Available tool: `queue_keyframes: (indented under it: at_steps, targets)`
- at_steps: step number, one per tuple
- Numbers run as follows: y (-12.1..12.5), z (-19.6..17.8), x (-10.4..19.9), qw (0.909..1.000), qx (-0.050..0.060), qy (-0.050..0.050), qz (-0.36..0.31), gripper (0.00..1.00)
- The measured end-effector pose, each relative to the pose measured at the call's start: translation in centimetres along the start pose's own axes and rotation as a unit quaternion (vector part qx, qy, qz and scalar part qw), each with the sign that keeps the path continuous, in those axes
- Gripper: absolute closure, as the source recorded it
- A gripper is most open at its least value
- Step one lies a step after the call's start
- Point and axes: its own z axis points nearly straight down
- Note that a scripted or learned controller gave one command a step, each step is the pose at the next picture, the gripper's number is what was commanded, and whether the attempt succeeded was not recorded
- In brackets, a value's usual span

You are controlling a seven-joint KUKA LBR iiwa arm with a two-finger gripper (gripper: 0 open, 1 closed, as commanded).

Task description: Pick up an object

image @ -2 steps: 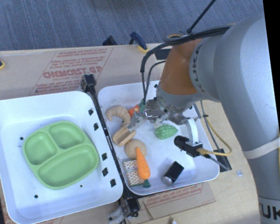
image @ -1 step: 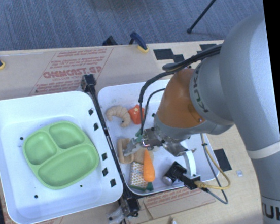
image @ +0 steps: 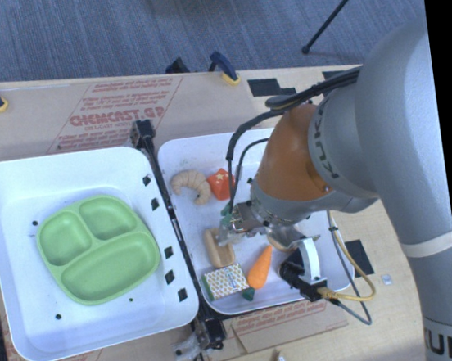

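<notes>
Two shallow white bins sit side by side on the bench. The left bin (image: 3, 246) contains a green divided plate (image: 97, 249) with three compartments, lying flat near the bin's centre. The right bin (image: 174, 153) contains several small items: a pale croissant-shaped piece (image: 191, 183) near the far wall, a red piece (image: 219, 184) just beside it, a tan block (image: 218, 247) in the middle, a patterned green-and-white box (image: 225, 281) at the near wall, and an orange carrot (image: 260, 268) just right of the box, lying at a slant. The arm (image: 353, 142) reaches in from the right, its orange band over the right bin. The gripper (image: 234, 226) hangs low over this bin, close above the tan block. Whether it is open or closed, or gripping anything, cannot be determined; nothing is seen lifted off the bin floor
</notes>
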Motion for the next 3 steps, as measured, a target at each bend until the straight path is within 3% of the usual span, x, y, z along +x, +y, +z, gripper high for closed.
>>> queue_keyframes:
  at_steps: [1, 2, 3]
  targets:
    - [-1.6, 0.7, -8.1, 1.0000, -0.003, -0.002, 0.004, 1.00]
    - [-3.7, -12.4, -5.7, 1.0000, 0.005, 0.001, 0.003, 1.00]
    - [-3.8, -12.3, -5.7, 1.0000, 0.005, 0.001, 0.003, 0.00]
